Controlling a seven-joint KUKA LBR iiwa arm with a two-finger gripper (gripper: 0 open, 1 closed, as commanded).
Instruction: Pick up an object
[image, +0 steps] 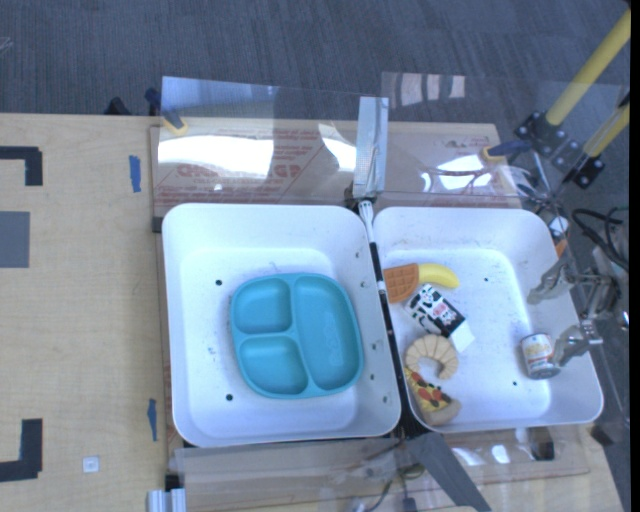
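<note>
bins: two white, side by side mid-frame on wood bench (70, 330). left bin (190, 250) has a teal tray (296, 335) w/ three compartments, sitting center of bin, tilted a bit. right bin (500, 235) has the loose stuff, mostly bunched along its left wall.

objs in right bin: waffle (399, 282) at upper left, touching banana (438, 275) just right of it. black/white carton (437, 311) w/ cow print just below banana, tilted. croissant (434, 356) below carton, near or touching it, can't tell which. pizza slice (433, 397) at lower left corner of bin, just below croissant. can (538, 354) w/ orange label off by itself at right side of bin, lying tilted, well apart from the other items.

gripper (577, 318) at right edge of frame over right wall of right bin, metallic parts and cables around it. lower finger tip looks close to or touching the can, can't tell which. claw opening can't tell, too cluttered and partly cut off; nothing clearly betw fingers.

clear plastic panels (265, 140) stand behind both bins at top, w/ glare. metal divider (370, 145) upright betw them. yellow poles (600, 55) at upper right corner. blue tape bits (134, 172) on bench left of bins, black marks (25, 165) at far left edge.
</note>
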